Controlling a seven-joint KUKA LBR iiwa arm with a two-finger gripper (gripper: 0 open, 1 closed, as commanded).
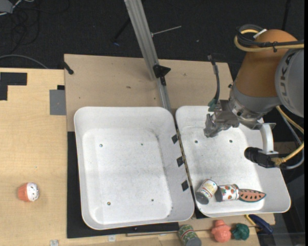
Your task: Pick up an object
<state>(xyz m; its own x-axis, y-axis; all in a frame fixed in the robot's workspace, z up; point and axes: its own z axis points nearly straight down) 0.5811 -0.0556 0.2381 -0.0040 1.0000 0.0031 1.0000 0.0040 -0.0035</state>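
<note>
In the right bin [277, 201], near its front edge, lie a small tin can [207, 190] on its side, a white spotted cup-like toy [229, 192] and a watermelon slice toy [251, 195], in a row. My gripper [211, 129] hangs over the back-left part of the same bin, well behind those objects. Nothing shows between its fingers.
The left bin [87, 118] sits beside the right one, joined by black clips [179, 161]. An aluminium post [145, 35] rises behind the bins. A red-and-white ball [28, 192] lies on the bench at left. A green can [187, 234], a pink toy [220, 231] and a green toy [241, 231] rest before the right bin.
</note>
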